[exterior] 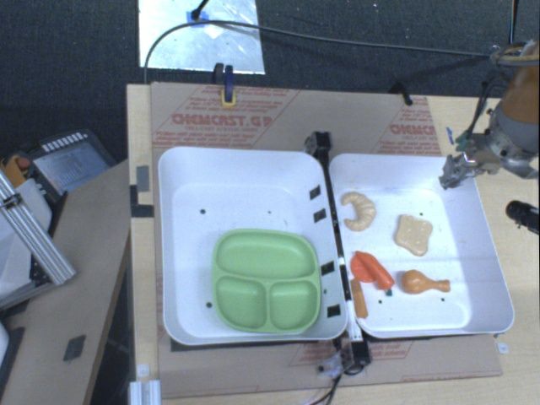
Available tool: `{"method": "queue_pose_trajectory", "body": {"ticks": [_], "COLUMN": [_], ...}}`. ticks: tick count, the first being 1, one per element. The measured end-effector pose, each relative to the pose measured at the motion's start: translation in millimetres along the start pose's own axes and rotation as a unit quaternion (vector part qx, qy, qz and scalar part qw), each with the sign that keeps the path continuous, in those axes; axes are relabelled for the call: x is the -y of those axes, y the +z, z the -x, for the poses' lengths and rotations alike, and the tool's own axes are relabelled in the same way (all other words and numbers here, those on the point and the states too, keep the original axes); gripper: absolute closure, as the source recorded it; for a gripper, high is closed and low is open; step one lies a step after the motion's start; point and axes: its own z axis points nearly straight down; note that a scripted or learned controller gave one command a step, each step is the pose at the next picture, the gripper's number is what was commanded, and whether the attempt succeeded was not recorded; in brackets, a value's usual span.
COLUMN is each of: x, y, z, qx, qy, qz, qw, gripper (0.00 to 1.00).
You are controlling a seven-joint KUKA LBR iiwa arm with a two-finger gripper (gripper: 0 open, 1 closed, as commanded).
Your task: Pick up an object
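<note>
The gripper [453, 175] hangs over the far right corner of the right bin [481, 226] — whether it is open or closed cannot be told, and nothing shows in its grasp. The croissant [359, 210], bread slice [413, 234], carrot [370, 270] and drumstick [422, 283] lie apart from it, toward the bin's near left. The left bin [186, 192] holds a green divided plate [266, 279] at its near edge — both bins sit on cardboard [278, 112].

Setting: robotics lab bench. Evidence: 2 white bins [245, 171] on printed cardboard sheet [228, 112], dark carpet [67, 49], cables [337, 45], aluminium framing [34, 234], clamp [226, 87], toy food [413, 234] as test items.
</note>
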Motion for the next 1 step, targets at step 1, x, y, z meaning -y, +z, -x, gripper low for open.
{"method": "queue_pose_trajectory", "body": {"ticks": [1], "x": [-1.5], "y": [-32.7], "z": [0.2], "qx": [0.000], "qy": [0.000], "qz": [0.000], "qw": [1.0000], "gripper": [1.00]}}
